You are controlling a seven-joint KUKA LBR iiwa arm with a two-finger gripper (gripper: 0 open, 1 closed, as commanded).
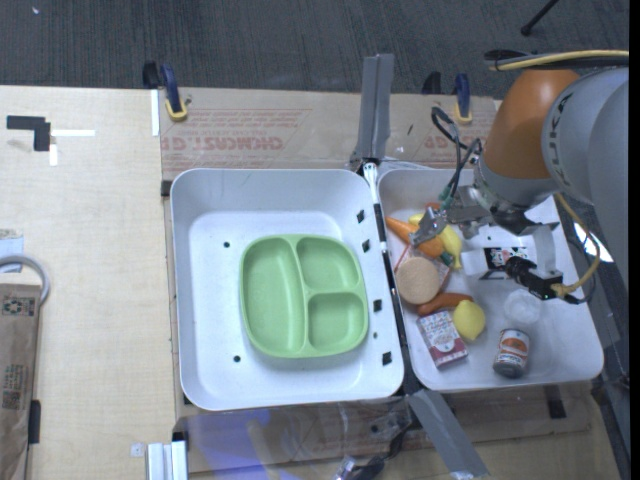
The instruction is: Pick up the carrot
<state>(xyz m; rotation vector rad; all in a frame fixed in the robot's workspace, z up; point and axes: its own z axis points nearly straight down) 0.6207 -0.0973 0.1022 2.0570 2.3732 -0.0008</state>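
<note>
Orange tapered carrot (400,230) near right bin's (585,360) far-left corner, hand (432,230) just beside; grip state impossible to tell. Judged approach step; next, closing squarely on carrot.

Orange carrot (401,230), apparently lying flat, right bin's far-left part.
</note>
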